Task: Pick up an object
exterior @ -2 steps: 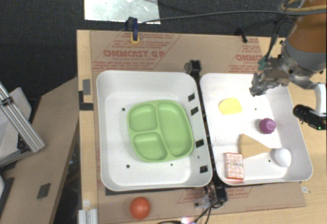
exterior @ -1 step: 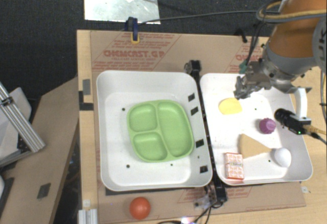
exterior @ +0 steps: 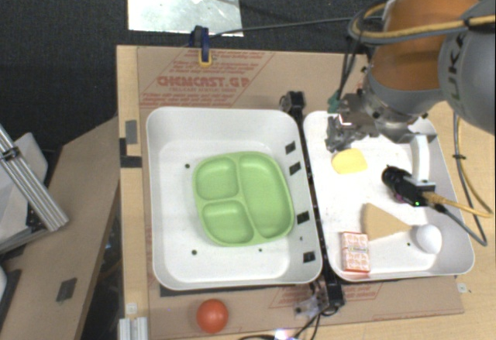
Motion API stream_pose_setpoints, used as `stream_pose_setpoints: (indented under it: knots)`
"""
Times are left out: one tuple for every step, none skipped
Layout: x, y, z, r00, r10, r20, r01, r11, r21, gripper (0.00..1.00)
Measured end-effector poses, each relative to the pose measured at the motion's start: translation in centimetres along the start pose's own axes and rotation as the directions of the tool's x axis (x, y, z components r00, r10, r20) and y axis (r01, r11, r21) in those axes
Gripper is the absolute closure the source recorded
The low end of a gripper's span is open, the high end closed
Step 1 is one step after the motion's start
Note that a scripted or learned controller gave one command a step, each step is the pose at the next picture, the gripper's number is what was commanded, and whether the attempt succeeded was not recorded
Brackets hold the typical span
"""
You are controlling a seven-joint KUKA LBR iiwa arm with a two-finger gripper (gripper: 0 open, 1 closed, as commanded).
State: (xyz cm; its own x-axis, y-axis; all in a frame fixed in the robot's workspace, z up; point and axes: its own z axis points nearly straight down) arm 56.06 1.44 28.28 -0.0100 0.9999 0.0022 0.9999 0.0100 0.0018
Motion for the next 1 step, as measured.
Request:
stream_pose_setpoints:
  knots:
    - [5.14, 0.62, 2.44, 1.0, 0.0, 0.0, 0.0, 1.0, 0.002, 1.0]
